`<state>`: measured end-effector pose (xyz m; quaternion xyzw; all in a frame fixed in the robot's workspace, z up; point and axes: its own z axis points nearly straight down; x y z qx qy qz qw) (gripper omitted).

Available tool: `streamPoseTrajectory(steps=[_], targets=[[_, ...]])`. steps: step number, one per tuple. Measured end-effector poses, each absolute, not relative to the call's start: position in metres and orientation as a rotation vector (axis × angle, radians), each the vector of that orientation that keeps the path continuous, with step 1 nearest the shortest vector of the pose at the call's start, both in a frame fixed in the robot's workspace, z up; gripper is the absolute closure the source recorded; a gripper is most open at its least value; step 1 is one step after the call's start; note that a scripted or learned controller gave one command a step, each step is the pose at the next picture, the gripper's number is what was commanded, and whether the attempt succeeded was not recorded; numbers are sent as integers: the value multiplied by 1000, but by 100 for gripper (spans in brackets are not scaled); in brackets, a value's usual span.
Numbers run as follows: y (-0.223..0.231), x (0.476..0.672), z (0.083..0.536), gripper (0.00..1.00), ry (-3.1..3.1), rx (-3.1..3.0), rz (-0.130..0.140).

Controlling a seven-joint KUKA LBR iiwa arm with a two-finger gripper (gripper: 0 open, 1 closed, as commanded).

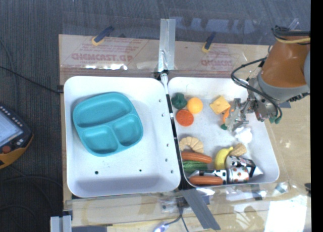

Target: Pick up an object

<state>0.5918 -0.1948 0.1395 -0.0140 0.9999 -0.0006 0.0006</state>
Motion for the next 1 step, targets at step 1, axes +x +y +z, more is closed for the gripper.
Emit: streamPoseTrajectory(steps=[1], targets=[[-195,592,140,0,3140,-44,-2]])
